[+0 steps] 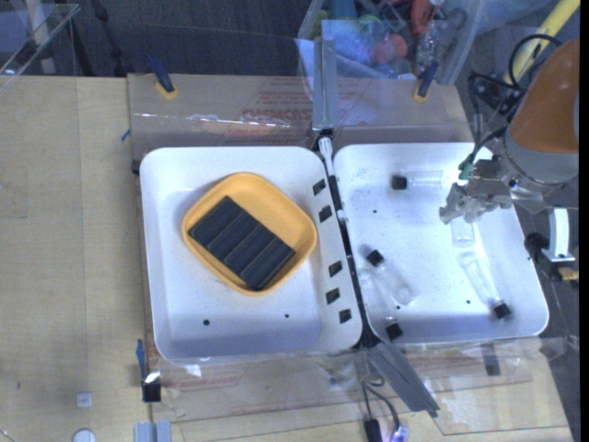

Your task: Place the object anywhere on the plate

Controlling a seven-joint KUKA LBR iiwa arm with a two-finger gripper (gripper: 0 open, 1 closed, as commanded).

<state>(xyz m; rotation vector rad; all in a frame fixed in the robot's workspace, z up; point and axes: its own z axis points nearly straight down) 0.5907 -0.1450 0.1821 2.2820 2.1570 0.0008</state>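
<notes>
A yellow plate (pixel 278 193) lies tilted like a diamond in the left bin (pixel 189 316). A dark grey ridged slab (pixel 242 240) rests flat on the plate, covering most of its middle. My gripper (pixel 463 208) hangs over the right bin (pixel 428 265), near its upper right part, far from the plate. A small clear piece (pixel 463 232) shows just beneath the gripper; whether it is held is unclear. Clear bottles with black caps lie in the right bin: one at the top (pixel 414 181), one near the divider (pixel 386 273), one at the lower right (pixel 486 289).
A raised divider with black tabs (pixel 333 247) separates the bins. A clear box of coloured toys (pixel 396 12) stands behind the bins. Cables and the arm's grey body (pixel 543 145) crowd the right edge. Another black cap (pixel 394 331) sits at the right bin's front rim.
</notes>
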